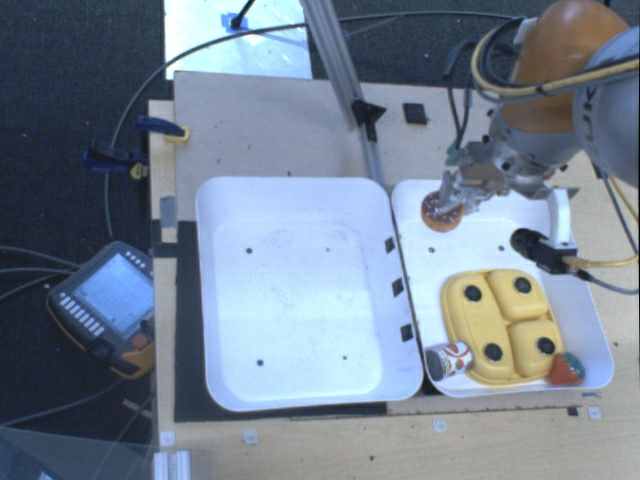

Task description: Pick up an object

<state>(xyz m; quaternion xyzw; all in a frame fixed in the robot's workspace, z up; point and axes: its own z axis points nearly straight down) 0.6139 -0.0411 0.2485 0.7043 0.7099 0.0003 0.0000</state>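
- The gripper [447, 200] hangs low over the far corner of the right bin [600, 343], right at a small round brown object [441, 215]. Whether it is wide, narrow or clamped on that piece, I cannot tell; the blur hides it.
- To do this step well, I judge the grip should be centred on the brown piece and confirmed firm before any lift, then raised straight up, clear of the bin's near wall.
- The brown piece looks like a flat disc, cookie-like, with a speckled top; being low, it may slip from a shallow pinch.
- Further out in the same bin lies a yellow tray [503, 325], smooth moulded plastic with rounded lobes and dark dots.
- Touching the tray's near corner is a small can [448, 360] on its side, and a red strawberry-like toy [567, 369] sits at the other corner.
- The left bin [215, 268] is smooth white plastic with rounded corners.
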